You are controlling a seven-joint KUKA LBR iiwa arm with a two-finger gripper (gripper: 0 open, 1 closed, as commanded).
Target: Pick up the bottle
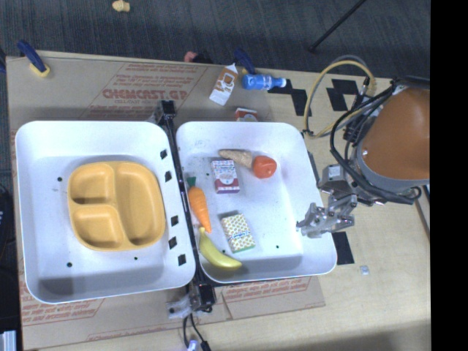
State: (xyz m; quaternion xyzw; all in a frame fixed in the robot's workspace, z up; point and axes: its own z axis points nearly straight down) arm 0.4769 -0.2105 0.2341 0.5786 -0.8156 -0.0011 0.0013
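One bottle (257, 82), small and blue, lay on its side on the bench behind the right bin (292, 134), well apart from my gripper (316, 222) at that bin's right rim. My grip's state I could not tell. I judged it light, smooth plastic, apt to roll; I would clamp mid-body.

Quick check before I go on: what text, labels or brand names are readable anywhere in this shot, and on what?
"CHEMCAST GP": red print on the brown protective sheet above the left bin; the smaller red lines under it are too blurred to read.
Red carton in the right bin: label too small to read.
Green-patterned box: no legible text.
Blue bottle and small carton outside the bins: labels blurred.
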